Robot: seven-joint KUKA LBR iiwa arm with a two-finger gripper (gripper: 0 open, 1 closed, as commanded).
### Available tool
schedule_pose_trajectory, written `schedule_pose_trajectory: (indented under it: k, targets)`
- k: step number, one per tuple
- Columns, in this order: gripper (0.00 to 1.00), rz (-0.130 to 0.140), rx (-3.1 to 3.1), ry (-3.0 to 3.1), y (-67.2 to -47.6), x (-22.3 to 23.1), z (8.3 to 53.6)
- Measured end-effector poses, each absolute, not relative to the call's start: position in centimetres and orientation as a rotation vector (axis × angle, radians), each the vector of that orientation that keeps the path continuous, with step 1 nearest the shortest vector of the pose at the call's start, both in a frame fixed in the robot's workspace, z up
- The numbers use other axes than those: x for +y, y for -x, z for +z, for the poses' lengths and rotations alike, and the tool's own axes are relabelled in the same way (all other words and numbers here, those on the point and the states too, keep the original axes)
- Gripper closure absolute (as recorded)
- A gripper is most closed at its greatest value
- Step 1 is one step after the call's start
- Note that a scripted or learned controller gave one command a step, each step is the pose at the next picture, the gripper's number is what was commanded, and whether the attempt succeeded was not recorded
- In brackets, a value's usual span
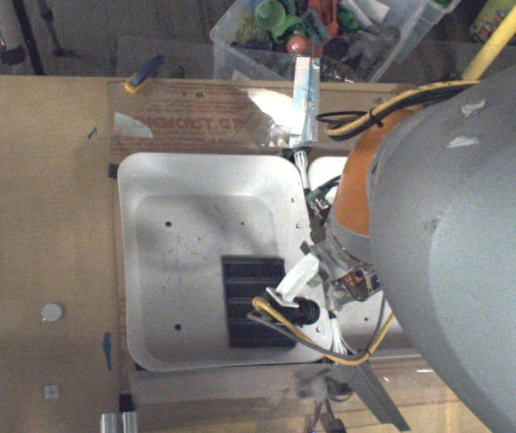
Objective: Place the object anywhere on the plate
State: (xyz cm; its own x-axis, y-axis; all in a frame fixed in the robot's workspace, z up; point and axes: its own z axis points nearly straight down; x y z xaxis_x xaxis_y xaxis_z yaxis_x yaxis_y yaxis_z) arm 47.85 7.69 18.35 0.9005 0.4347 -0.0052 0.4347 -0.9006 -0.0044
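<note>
- Camera view: the grey arm (456,242) came in from the right and covered most of the right bin (328,166), of which a strip of rim showed.
- The gripper (328,271) stood over the seam between the two bins, at the right wall of the left bin (136,242).
- Claw state: could not be told (the wrist hid it from above).
- A black ribbed slab (251,296) lay flat on the left bin's floor, toward the lower right corner in this view and just beside the gripper. Whether the two touched could not be told.
- A cardboard sheet (195,120) lay behind the left bin, with a clear tub (330,16) of coloured toys beyond it.
- A small pale disc (51,312) sat on the wooden bench (41,197), well apart from the left bin.
</note>
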Motion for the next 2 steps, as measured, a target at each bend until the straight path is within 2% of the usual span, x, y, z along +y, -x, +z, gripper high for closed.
schedule_pose_trajectory:
  k: [1, 2]
  targets:
    - [1.0, 0.004, -0.544, 3.094, -51.6, 15.2, 13.2]
    - [1.0, -0.004, -0.352, 3.122, -56.8, 22.3, 21.5]
